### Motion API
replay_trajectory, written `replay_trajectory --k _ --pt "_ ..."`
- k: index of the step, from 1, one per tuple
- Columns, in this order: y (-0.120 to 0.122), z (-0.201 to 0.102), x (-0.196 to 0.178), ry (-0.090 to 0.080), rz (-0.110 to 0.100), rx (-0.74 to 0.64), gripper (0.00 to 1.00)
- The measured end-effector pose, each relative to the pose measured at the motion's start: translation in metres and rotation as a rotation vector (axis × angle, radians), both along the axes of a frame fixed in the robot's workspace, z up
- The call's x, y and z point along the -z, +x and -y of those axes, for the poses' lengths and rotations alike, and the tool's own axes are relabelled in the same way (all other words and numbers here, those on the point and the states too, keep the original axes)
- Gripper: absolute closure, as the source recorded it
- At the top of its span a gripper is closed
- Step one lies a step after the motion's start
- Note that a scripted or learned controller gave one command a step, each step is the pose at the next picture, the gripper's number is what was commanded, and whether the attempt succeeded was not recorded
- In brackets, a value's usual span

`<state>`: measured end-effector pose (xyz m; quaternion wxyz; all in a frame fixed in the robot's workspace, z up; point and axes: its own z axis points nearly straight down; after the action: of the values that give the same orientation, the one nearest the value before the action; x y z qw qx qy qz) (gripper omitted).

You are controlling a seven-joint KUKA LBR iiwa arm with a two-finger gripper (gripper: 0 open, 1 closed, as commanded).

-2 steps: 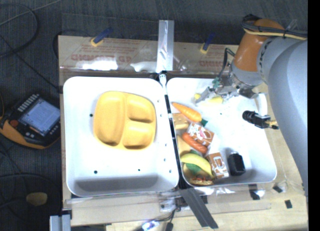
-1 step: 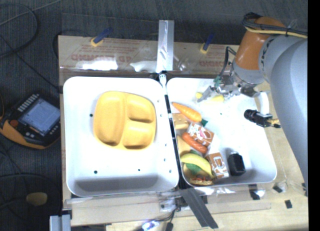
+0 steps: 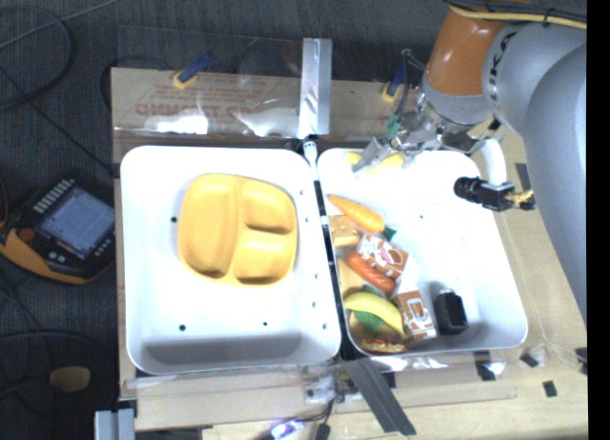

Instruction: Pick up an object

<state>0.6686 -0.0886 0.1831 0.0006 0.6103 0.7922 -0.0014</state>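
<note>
On the surface [image 3: 129,105] stand two white bins. The left bin [image 3: 152,324] carries one yellow divided tray [image 3: 236,228]. The right bin [image 3: 496,286] carries a heap along its left wall: one orange carrot [image 3: 355,210], two small red-and-white packets [image 3: 383,255], one green-and-yellow piece [image 3: 374,311], and one black block [image 3: 450,310]. The arm [image 3: 477,38] bends down from the right, its hand [image 3: 393,149] low over the right bin's far edge, touching a yellow thing [image 3: 389,160]; whether the fingers are apart or together cannot be told.

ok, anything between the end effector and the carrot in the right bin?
Camera view: bare white bin floor separates the end effector, at the bin's top edge, from the carrot. Nothing lies on that stretch.
</note>
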Motion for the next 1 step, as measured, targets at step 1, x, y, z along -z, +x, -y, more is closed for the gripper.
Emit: replay_trajectory --k 1 --pt "-0.0467 -0.049 0.0005 0.002 -0.002 -0.13 1.0"
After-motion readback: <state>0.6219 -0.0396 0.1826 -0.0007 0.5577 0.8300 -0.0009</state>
